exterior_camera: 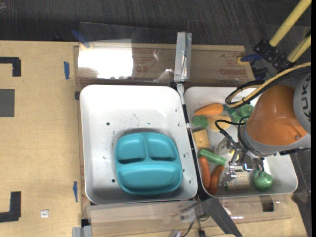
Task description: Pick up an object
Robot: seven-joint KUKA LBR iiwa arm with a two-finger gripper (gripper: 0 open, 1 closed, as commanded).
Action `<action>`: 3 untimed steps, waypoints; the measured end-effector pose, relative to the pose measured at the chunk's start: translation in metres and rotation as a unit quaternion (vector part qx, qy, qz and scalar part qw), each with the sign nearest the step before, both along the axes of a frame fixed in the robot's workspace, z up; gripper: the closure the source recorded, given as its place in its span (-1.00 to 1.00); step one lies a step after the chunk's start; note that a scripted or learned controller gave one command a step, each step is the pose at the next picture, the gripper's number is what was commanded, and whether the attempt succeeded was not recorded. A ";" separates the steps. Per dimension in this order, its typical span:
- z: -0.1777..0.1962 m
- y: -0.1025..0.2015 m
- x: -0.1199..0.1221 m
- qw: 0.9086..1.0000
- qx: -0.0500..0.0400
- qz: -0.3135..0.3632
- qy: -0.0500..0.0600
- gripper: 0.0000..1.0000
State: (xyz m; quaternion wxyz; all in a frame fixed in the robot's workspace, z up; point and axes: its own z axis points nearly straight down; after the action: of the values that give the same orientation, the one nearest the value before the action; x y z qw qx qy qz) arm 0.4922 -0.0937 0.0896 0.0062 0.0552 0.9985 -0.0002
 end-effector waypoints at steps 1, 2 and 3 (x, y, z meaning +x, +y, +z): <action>0.000 -0.016 0.062 1.000 0.000 -0.012 -0.002 -1.00; -0.001 -0.021 0.143 0.998 0.001 -0.068 0.004 -1.00; -0.001 0.003 0.118 0.998 0.001 -0.065 0.001 -1.00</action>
State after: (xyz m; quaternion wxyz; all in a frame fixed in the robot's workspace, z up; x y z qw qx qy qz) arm 0.6100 -0.0905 0.0889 0.0047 0.1204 0.9927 -0.0002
